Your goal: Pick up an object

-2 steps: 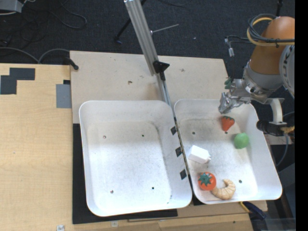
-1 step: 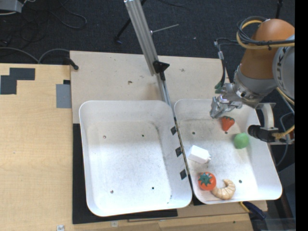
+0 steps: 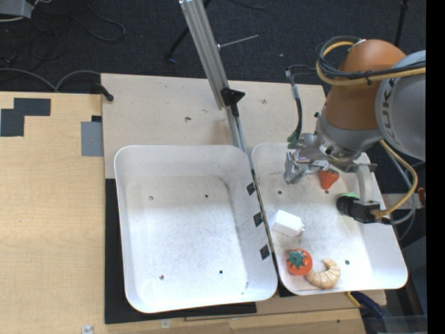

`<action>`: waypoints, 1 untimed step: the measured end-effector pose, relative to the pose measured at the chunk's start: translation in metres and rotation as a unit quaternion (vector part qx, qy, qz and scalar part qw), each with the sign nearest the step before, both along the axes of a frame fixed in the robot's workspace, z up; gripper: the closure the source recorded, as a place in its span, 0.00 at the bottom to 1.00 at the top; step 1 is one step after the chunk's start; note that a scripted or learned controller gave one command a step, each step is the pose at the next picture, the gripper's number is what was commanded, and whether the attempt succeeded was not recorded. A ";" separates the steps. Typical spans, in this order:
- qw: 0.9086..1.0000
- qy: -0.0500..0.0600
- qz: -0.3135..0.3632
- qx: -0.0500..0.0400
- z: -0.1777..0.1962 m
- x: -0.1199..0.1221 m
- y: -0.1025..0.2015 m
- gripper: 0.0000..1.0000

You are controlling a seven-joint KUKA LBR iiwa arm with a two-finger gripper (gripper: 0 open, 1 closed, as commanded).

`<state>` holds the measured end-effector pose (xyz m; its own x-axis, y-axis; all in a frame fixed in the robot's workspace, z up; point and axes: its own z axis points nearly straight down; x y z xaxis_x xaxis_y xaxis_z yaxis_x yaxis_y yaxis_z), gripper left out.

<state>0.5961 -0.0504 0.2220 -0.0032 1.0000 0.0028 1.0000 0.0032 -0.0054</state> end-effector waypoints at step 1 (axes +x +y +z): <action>1.000 0.000 0.000 0.000 0.000 -0.020 0.038 1.00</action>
